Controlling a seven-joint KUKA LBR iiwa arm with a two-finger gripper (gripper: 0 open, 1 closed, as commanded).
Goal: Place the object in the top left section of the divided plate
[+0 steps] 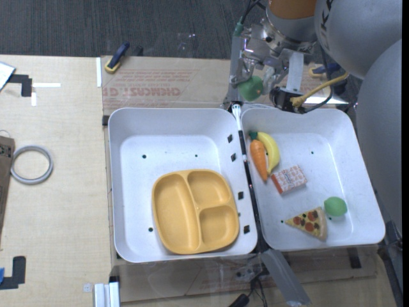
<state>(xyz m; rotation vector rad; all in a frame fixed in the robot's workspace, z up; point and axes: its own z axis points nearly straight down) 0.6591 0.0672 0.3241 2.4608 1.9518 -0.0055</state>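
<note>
**Green object held above the bins' far edge**

Pale wood forms the surface, on which two shallow white bins are set side by side, with a sheet of brown cardboard lying behind them. In the left bin a yellow divided plate is seen, with one long section on its left and two smaller sections on its right; nothing is seen in any of its sections. In the right bin a carrot and a banana are laid touching each other near the dividing wall, a small red and white packet is placed just beside them, and a pizza slice and a green ball are found near the front right corner. The end effector is held above the far edge where the two bins meet, and its fingers are closed on a small green object, which is kept well apart from the plate. A roll of tape is seen far to the left on the surface, and a blue and yellow tool is seen at the cardboard's far corner.
</note>
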